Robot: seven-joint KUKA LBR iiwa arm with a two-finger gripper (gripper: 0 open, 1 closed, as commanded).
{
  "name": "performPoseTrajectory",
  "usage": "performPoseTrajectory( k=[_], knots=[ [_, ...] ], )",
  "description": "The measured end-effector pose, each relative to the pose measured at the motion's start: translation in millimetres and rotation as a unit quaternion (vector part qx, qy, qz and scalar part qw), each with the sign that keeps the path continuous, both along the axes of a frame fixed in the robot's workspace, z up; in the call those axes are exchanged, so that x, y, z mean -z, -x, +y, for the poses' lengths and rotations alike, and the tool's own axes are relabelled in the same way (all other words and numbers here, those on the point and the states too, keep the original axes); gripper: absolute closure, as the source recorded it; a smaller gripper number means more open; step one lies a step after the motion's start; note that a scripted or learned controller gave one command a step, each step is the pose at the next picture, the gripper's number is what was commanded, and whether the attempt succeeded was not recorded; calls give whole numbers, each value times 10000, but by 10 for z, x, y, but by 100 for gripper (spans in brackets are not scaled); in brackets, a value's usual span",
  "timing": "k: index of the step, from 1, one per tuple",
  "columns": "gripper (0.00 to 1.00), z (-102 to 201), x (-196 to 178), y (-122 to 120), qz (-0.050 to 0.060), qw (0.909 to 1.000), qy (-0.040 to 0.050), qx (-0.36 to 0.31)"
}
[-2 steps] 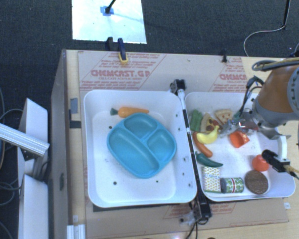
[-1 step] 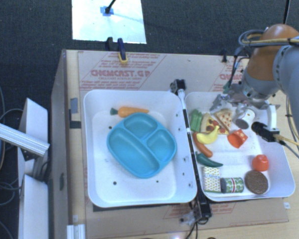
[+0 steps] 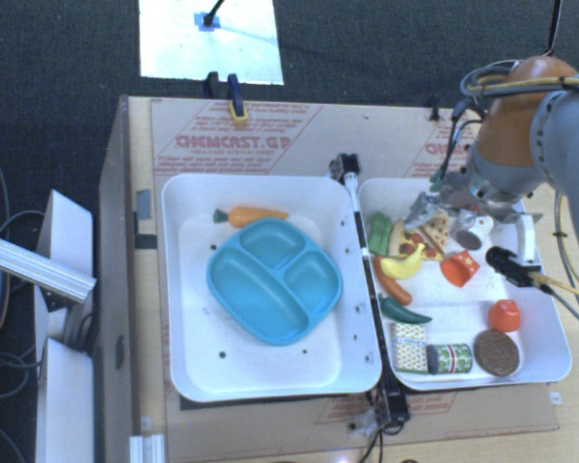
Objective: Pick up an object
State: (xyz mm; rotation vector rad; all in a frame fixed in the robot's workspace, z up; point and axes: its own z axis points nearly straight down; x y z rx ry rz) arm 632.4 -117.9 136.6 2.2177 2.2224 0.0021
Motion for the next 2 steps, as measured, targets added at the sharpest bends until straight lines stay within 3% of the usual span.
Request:
performPoseTrajectory(
  k=[1, 2],
  knots=[
    [0, -202, 241, -71, 3, 10000, 4, 5],
    [100, -200, 126, -84, -17, 10000, 7, -8]
  ],
)
